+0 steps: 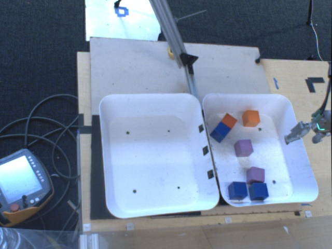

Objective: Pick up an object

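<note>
Looking down at a slant on a worktop (228,66) that carries 2 shallow white bins side by side. The left bin (155,108) fills the centre of the frame; the right bin (282,104) sits at centre right and holds 7 small blocks. An orange block (251,118) lies near its upper middle. Just to its left, an orange-red block (228,121) touches a blue block (220,133). A purple block (243,148) sits alone near the bin's middle. At the lower edge, a second purple block (255,175) crowds 2 blue blocks (237,190) (258,191).

Risks from here, as judged: no block has been selected, so any of the 7 could serve as the task's object. The paired and clustered blocks leave little room for fingers; a descent onto them may push neighbours aside or close on 2 at once. The lower group also lies close to the bin wall, which could block 1 finger. The lone purple block and the orange block look like the cleaner targets.

The hand (298,133) appears at the right edge of the frame, over the right bin's right rim, well apart from every block. It holds nothing and touches no block. Its opening cannot be told at this size and angle.
</note>
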`<state>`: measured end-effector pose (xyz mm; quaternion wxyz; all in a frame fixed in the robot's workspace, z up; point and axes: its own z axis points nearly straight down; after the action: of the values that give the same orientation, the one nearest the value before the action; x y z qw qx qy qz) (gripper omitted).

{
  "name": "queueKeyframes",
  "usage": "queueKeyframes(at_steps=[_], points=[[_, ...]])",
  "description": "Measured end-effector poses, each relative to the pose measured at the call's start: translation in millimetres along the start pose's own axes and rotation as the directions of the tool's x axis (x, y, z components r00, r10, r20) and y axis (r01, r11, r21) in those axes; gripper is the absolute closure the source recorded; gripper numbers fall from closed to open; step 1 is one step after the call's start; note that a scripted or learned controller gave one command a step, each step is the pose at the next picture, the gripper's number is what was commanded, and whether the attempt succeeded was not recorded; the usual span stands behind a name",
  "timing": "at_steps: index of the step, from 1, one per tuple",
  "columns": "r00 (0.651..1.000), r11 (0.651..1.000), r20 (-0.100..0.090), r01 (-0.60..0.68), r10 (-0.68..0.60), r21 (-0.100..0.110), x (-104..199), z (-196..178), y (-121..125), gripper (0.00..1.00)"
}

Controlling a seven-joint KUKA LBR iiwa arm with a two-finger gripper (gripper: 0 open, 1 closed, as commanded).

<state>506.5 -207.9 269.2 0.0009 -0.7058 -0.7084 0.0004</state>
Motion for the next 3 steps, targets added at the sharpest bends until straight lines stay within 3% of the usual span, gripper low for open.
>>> queueKeyframes(at_steps=[1, 3], points=[[1.0, 1.0, 0.001, 0.001, -0.001, -0.004, 0.3, -1.9, 0.9, 0.0], [1.0, 1.0, -0.001, -0.003, 0.003, 0.002, -5.0, 101.5, -3.4, 0.0]])
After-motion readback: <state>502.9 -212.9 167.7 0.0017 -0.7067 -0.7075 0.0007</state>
